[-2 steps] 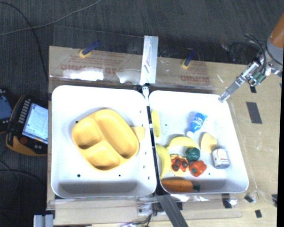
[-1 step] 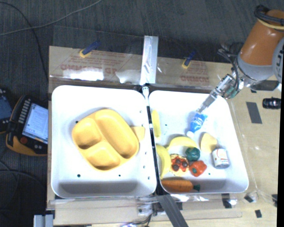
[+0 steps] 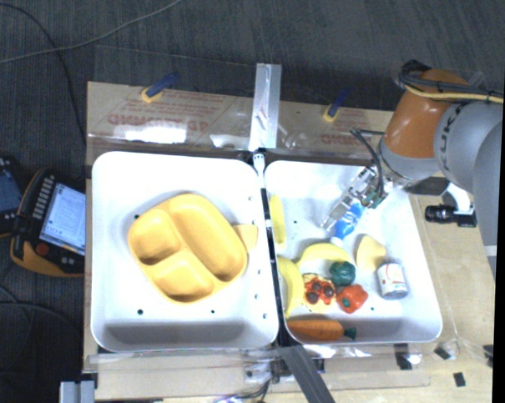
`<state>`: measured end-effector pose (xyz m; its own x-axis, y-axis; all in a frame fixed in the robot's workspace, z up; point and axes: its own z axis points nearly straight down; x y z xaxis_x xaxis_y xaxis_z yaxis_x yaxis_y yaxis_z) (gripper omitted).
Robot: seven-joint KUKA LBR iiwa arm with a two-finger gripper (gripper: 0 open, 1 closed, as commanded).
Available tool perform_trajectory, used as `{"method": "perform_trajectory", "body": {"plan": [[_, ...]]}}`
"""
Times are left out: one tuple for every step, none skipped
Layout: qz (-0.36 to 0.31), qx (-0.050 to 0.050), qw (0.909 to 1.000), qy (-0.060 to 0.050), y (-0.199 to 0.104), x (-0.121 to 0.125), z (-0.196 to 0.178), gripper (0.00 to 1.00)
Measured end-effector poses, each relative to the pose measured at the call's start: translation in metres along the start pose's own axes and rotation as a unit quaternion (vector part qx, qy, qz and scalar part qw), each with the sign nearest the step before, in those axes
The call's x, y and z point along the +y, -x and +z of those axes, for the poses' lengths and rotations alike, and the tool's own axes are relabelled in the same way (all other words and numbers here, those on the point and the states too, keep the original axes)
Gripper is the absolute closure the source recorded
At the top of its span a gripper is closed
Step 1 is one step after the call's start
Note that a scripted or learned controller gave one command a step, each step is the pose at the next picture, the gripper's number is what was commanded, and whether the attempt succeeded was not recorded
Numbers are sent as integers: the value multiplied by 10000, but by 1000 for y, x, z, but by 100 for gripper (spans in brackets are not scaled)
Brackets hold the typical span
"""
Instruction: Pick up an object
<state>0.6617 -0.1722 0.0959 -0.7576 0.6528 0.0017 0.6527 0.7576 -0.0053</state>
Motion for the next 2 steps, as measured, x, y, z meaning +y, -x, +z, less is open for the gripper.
{"method": "perform_trajectory", "body": {"plan": [[1911,-44,9815,62,-34,-11,6,0],[1908,-55,9816,84,-33,-9,-5,100]]}}
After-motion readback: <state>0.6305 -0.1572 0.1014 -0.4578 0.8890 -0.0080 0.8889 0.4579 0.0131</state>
